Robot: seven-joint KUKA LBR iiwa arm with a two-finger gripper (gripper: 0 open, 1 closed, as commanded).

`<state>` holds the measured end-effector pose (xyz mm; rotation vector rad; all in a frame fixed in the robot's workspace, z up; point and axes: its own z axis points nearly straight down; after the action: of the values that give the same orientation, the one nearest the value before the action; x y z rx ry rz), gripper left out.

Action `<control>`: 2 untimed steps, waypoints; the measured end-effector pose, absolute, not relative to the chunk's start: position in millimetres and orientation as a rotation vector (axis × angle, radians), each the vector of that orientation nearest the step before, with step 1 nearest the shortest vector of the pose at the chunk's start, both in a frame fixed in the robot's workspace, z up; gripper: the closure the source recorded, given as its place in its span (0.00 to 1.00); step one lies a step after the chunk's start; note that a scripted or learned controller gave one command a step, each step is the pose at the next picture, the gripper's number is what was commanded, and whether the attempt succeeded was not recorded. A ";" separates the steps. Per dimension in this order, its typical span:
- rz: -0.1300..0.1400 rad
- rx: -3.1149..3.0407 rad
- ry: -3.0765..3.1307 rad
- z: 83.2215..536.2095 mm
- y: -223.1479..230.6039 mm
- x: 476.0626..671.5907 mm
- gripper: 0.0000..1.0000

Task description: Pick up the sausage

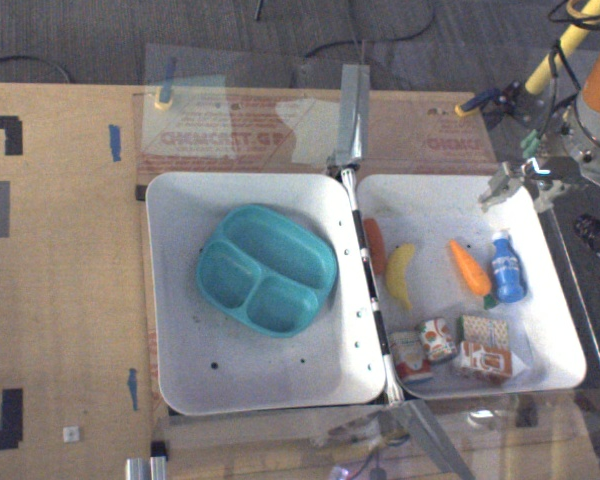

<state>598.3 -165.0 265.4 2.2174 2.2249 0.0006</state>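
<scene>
Red-brown sausage point(375, 246) lies lengthwise along the left wall of the right bin point(565, 313), touching or nearly touching the divider. I read the gripper point(521, 182) over the bin's upper right corner, at about 2 o'clock from the sausage and well apart from it. Its two fingers look spread, one toward 9 o'clock and one toward 3 o'clock, with nothing between them.

Yellow banana point(400, 274) sits just beside the sausage at its 4 o'clock. Orange carrot point(470, 269) and a blue bottle point(507, 268) lie further toward 3 o'clock, side by side. Two small cartons point(427, 347), point(485, 347) rest near the bin's lower edge.

Left bin point(180, 218) holds a teal divided plate point(268, 269), tilted about its centre. Bench point(60, 268) surface is tan board with blue tape marks.
</scene>
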 end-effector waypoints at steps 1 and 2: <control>0.002 2.228 2.211 301.4 -164.2 606.9 0.00; 0.001 2.104 2.332 181.9 -89.8 612.0 0.00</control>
<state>612.0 -89.8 181.9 2.1040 2.3322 0.0010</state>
